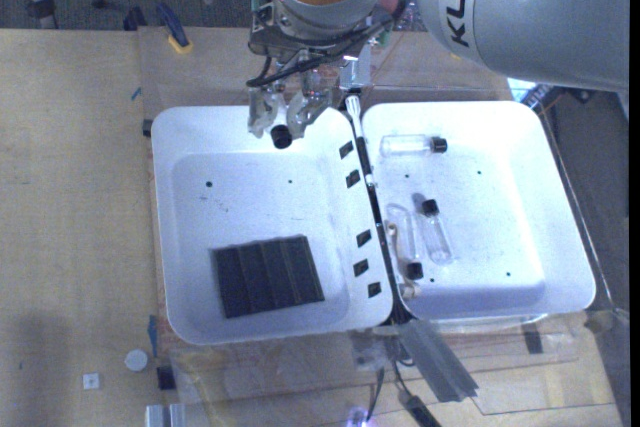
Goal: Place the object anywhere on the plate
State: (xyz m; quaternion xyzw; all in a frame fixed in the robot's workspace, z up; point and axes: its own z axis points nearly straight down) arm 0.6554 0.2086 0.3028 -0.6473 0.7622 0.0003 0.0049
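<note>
1. White shallow plastic left bin [190, 215] holds one dark grey ribbed square plate [268, 276], lying flat in the near part of its floor, slightly rotated.
2. White shallow plastic right bin [520, 215] sits just beside the left bin, rims touching along the middle; small black tabs run down that seam.
3. Right bin holds three clear plastic vials with black caps: one vial at the far side [412, 145] lying across the bin, cap toward the right; a second vial mid-floor [432, 230], cap pointing away; a third vial by the left wall [402, 245], cap at its near end.
4. All three vials lie on their sides, see-through, contents not readable. Well apart from the plate.
5. Grey arm with orange band comes in over the far edge of the left bin.
6. Two-finger metal gripper [285, 120] hangs over the left bin's far rim; finger state: cannot tell, cluttered with cables and a small black round part.
</note>
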